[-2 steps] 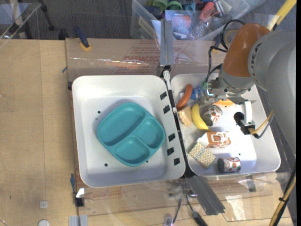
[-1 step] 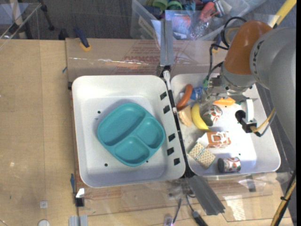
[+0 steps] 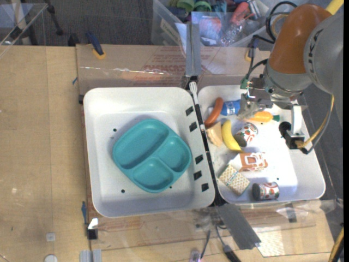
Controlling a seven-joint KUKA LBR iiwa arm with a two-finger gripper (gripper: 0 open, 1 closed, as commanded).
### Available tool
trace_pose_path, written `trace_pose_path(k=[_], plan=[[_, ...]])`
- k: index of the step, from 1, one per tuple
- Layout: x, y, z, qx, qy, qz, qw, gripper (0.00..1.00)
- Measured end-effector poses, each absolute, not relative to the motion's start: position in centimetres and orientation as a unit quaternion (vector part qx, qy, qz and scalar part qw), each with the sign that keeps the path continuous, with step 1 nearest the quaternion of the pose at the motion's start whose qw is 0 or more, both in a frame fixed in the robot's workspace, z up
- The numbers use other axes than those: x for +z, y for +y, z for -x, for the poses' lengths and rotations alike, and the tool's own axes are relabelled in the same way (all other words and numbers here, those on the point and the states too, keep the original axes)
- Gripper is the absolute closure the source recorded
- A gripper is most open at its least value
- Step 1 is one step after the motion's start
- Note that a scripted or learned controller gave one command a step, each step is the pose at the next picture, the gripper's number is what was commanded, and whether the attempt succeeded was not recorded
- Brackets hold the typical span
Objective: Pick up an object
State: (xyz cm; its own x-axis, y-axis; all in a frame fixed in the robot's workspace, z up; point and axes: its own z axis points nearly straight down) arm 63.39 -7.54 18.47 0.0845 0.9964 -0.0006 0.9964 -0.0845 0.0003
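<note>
Nearest me, along the front edge of the counter [image 3: 32, 146], I see the two white bins side by side. Low in the right bin [image 3: 313, 187], by its front wall, lies a small can [image 3: 265, 190], with a cracker-like piece [image 3: 234, 179] beside it and a small orange-and-white carton [image 3: 253, 161] just behind. Further back sit a banana [image 3: 230, 136], a red sausage shape [image 3: 215, 111], a blue item [image 3: 232, 108] and an orange piece [image 3: 262, 116].

From my single camera, the gripper [image 3: 252, 109] hangs over the back of the right bin, just beside the orange piece and the blue item. I cannot tell how its jaws stand, nor whether it touches anything. I see nothing clearly between them.

Over in the left bin [image 3: 101, 201], a teal divided plate [image 3: 151, 154] lies near the middle.

Behind the bins, past the back edge of the counter, stands a clear tub [image 3: 169, 15] of mixed colourful objects.
</note>
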Motion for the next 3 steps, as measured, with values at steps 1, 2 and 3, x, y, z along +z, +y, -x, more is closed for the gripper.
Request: trace_pose_path(k=[1,2,3], plan=[[18.5,-7.5,-63.4,-0.0002,0.677,-0.736,0.0,0.0],[10.5,-10.3,-63.5,0.0,0.681,-0.732,0.0,0.0],[9.0,-9.6,-60.3,0.0036,0.695,-0.719,0.005,0.0]])
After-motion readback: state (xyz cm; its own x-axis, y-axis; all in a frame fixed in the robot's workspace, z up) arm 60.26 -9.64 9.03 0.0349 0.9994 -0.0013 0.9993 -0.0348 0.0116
